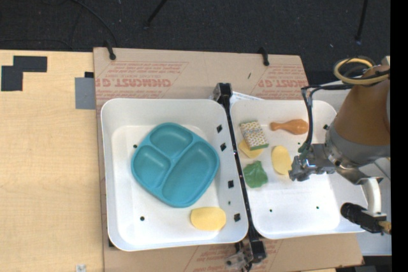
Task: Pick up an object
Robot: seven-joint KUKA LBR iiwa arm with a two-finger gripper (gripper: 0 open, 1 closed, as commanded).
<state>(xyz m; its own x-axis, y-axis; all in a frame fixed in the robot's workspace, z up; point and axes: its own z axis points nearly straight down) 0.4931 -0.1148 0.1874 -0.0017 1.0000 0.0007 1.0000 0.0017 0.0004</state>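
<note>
My gripper (299, 172) hangs low over the right bin (299, 220), just right of a yellow oval piece (280, 160). Nothing shows between its fingers. Left of that piece lies a green leafy item (255, 174). Further back are a patterned sponge-like block (253, 133) resting on a yellow item (248, 150), and an orange drumstick-shaped toy (290, 127). In the left bin (115, 200) sit a teal divided plate (175, 164) and a yellow lemon-like object (208, 218).
A black divider (233, 162) runs between the two bins. The arm's brown-orange wrist (363, 118) looms over the right bin's right edge. Cardboard (191, 76) lies under the bins, on a wooden bench (44, 162).
</note>
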